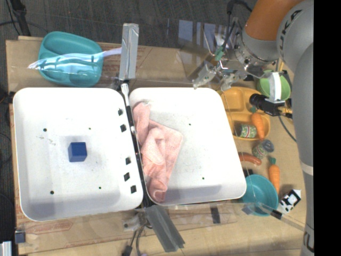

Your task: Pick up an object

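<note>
1. The step in hand looks like the approach: nothing is lifted, and the gripper hangs above the far rim of the right bin, near that bin's back edge.
2. Its thin metal fingers appear spread apart with nothing between them, though they are small and partly lost against the clutter behind.
3. The nearest candidate is the pink cloth, crumpled along the left wall of the right bin, running from the far end to the near end.
4. The cloth lies to the left of the gripper and nearer the camera, apart from it, with bare bin floor between.
5. A blue cube sits alone in the left bin, well apart from the gripper, across the divider.
6. The next move probably calls for travelling over a raised fold of the cloth, descending and pinching it; soft fabric may slip if caught thinly.
</note>
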{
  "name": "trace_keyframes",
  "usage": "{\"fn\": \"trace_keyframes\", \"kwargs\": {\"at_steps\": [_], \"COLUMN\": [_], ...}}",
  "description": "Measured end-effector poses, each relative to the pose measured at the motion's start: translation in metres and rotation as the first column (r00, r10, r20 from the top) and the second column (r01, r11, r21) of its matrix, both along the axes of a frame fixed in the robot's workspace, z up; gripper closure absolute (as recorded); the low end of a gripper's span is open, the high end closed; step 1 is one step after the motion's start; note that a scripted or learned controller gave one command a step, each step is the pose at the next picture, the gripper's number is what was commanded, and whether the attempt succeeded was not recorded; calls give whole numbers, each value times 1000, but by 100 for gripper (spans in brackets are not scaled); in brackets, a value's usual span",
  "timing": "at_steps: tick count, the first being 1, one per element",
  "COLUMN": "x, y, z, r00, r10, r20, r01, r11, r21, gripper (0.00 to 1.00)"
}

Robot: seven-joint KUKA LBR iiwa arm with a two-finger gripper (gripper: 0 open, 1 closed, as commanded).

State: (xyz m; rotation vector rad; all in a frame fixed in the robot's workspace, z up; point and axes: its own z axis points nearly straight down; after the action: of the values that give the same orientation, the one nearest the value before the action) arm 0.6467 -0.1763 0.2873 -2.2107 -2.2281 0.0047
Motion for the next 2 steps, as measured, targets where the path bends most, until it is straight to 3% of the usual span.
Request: {"fn": "trace_keyframes", "kwargs": {"at_steps": [1,2], "x": [-8,-38], "y": [63,37], "z": [-179,-195], "r00": [992,963], "r10": [130,268], "r20": [-1,2], "r01": [-130,-268], "r11": [992,963], "r21": [0,2], "gripper": [0,0]}}
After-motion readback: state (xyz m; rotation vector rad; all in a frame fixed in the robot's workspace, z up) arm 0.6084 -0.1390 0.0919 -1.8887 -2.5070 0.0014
